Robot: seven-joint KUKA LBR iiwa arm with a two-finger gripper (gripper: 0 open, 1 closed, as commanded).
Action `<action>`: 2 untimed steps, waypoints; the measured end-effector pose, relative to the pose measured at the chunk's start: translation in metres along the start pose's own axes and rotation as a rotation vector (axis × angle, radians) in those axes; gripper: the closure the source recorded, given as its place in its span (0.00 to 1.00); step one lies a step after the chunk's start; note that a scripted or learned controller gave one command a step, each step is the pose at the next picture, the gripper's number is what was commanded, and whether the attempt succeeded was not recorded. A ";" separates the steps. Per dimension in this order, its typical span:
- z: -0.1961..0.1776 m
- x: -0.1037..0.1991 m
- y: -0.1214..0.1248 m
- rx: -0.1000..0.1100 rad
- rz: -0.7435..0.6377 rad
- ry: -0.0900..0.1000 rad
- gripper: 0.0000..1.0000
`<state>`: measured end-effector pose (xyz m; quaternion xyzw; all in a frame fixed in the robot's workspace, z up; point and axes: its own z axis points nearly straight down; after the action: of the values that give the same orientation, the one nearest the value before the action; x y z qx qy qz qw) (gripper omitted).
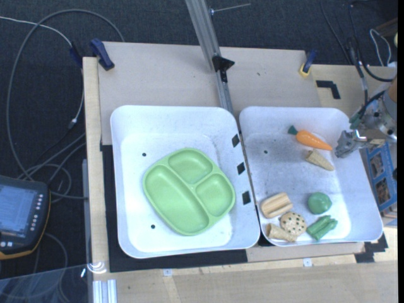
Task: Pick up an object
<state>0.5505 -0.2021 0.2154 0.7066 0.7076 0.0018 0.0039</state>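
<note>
The right bin (278, 122) holds several toy foods: an orange carrot (312, 140) with a green top, a pale wedge (320, 161) below it, a green ball (319, 202), a green pod-like piece (321, 226), a tan bread roll (276, 204), a speckled cookie (292, 221) and a small tan piece (276, 233). My gripper (348, 143) hangs over the bin's right edge, just right of the carrot and the wedge. Nothing shows between its fingers, and I cannot make out their state.
The left bin (132, 125) holds a green divided plate (188, 190). A metal pole (203, 24) slants up from between the bins. Blue clamps (101, 53) sit at the bench's back corners, and cables lie on the dark floor at left.
</note>
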 end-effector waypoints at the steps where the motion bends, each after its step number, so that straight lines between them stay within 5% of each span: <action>1: -0.055 0.000 0.002 0.000 -0.001 0.000 1.00; 2: -0.043 0.056 0.010 0.009 -0.006 0.006 1.00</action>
<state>0.5605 -0.1460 0.2583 0.7046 0.7096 0.0007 -0.0014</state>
